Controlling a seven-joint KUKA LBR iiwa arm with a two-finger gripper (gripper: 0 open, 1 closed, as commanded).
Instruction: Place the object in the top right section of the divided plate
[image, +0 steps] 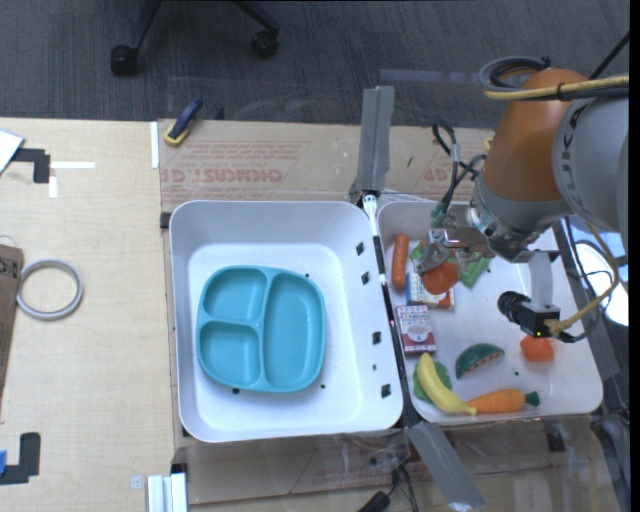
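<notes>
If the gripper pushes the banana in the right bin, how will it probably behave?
The banana looks like smooth toy plastic, so probably light, stiff and somewhat slippery. Its curved shape may make it pivot rather than slide straight, nudging the carrot beside it.

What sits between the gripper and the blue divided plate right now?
In the camera view, between the gripper and the divided plate lie an orange hot-dog-like toy, the adjoining bin walls and bare white floor of the left bin.

You see a smooth, matt teal plastic plate (262, 329) in a glossy white plastic bin (190, 300); the bench (80, 380) looks like pale wood.
</notes>
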